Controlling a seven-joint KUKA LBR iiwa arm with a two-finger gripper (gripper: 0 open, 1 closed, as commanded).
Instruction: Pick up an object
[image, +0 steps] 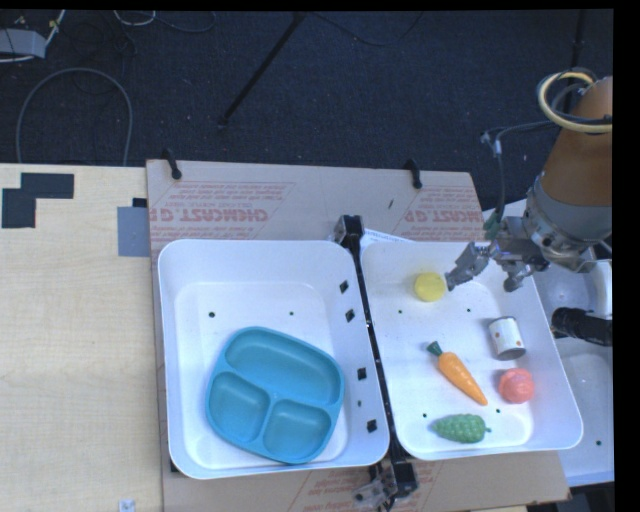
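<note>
The main risk, as I judge it, is a miss on the yellow ball: it is round and free to roll, so a finger coming down off-centre could be nudging it toward the bin wall instead of trapping it. The can is lying close below the gripper and could be getting knocked on a careless descent.

The arm is reaching in from the upper right of the frame, wrist hanging over the right bin's upper right corner. The gripper is spreading its two fingers apart, and nothing is sitting between them.

The ball is lying just left of the nearer finger. The carrot, a red fruit and green grapes are sitting lower in the same bin.
</note>
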